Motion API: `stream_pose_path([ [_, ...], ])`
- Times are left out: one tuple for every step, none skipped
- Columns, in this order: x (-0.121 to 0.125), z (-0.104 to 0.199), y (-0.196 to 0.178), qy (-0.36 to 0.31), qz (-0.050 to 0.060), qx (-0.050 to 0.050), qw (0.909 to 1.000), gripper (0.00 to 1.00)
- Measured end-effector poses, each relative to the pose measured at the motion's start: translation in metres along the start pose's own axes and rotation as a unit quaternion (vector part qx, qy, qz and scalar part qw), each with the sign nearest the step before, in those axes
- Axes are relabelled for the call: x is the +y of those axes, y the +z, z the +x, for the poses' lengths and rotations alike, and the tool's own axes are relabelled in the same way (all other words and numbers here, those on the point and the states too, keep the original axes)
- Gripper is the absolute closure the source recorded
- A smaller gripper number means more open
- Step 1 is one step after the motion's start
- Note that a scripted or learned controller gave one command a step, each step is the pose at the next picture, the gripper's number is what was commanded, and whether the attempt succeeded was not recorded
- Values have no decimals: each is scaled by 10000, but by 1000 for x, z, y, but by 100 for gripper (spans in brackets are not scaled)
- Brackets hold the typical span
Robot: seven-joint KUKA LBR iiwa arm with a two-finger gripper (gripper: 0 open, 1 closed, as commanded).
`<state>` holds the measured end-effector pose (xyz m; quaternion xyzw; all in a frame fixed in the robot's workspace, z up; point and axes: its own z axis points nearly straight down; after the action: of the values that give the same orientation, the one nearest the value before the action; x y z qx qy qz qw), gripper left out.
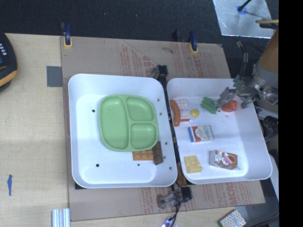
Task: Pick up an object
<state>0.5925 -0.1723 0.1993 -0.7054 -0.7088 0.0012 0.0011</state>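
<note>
My gripper (235, 100) hangs over the far right part of the right bin (251, 174). Its two grey fingers stand apart, open. A small red, tomato-like piece (229, 106) lies on the bin floor just below and between them; nothing shows it lifted. A green leafy piece (208, 104) lies just left of the gripper. Further left are a toy sausage (174, 113), a small yellow ball (194, 112) and a white packet (182, 104). Nearer the front lie a blue-and-white box (201, 133), a yellow cheese block (192, 164) and a brown-and-white carton (223, 160).
The left bin (80, 169) holds a green divided plate (128, 122), with an orange block (142, 156) and a brown block (157, 153) at its front edge. The bins' rims meet in the middle. The arm's grey and orange body (267, 65) rises at the right.
</note>
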Motion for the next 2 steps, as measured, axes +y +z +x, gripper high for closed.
stream_pose_path([
  [54,-14,90,13,9,4,10000,0],
  [60,18,101,-13,10,1,10000,0],
])
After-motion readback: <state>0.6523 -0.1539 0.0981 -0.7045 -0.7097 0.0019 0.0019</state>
